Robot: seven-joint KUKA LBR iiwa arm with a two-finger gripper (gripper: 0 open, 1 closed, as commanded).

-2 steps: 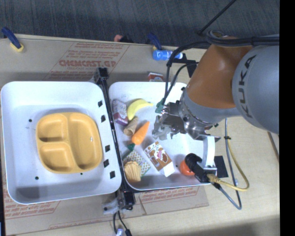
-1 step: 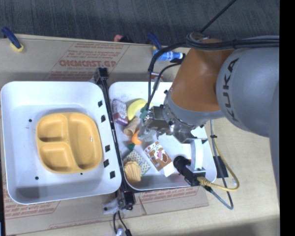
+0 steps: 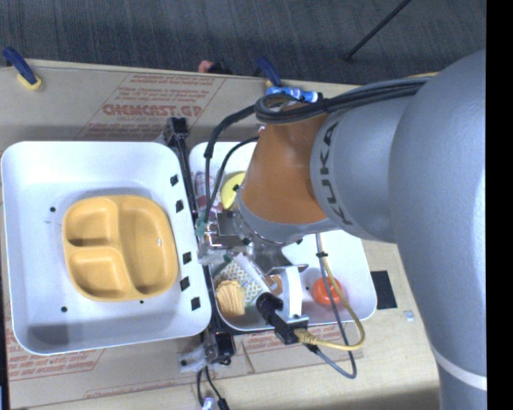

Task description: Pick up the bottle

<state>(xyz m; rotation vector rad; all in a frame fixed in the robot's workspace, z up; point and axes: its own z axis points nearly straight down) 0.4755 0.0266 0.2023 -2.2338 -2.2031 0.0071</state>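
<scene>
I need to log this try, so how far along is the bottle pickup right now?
Done: the arm has reached over the right bin. In hand: the gripper sits low among the bin's items, near a tan ridged piece and an orange item. Left: no bottle can be seen grasped, so the grasp and lift remain.

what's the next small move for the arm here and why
Probably a short lift straight up to clear the view before trying a grasp. The arm hangs low over the right bin, covering most of it, and no bottle can be made out beneath it; an orange item and a tan item show near the gripper. The left bin holds a yellow tray.
</scene>
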